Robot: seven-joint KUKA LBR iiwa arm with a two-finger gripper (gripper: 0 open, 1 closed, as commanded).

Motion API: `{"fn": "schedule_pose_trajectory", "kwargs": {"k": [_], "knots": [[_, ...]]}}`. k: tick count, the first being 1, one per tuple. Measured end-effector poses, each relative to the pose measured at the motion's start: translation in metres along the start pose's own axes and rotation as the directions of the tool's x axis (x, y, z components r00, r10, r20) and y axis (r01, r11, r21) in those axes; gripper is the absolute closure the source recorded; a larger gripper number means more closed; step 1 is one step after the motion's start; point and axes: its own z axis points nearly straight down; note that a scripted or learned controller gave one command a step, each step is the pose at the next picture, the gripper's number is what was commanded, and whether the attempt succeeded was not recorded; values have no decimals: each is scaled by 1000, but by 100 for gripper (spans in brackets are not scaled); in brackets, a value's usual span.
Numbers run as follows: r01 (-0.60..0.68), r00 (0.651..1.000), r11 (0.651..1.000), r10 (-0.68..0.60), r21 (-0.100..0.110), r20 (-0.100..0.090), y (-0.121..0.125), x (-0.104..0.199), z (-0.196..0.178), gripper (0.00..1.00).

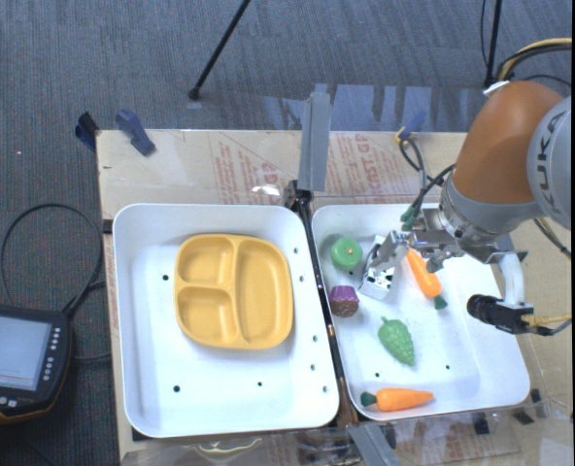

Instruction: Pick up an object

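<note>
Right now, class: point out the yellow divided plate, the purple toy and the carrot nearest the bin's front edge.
Yellow divided plate [235,290]: camera view, centre ridge.
Purple toy [344,301]: camera view, its top.
Carrot [402,398]: camera view, orange body.

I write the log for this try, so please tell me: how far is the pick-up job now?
Nothing looks done yet: no object is lifted. In hand: the claw is low in the right bin, near the green round toy and an orange carrot; a grasp cannot be confirmed. Left: gripping one object and raising it. The green bumpy toy, the purple toy and a second carrot lie untouched.
</note>
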Motion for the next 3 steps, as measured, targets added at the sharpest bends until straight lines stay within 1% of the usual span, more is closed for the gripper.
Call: {"fn": "schedule_pose_trajectory", "kwargs": {"k": [1, 2, 3], "knots": [[-45, 999, 999, 45, -1, 2, 25, -72, 12, 0], [-74, 997, 997, 74, -1, 0, 40, -96, 124, 0], [-76, 997, 997, 76, -2, -2, 41, -96, 113, 100]]}}
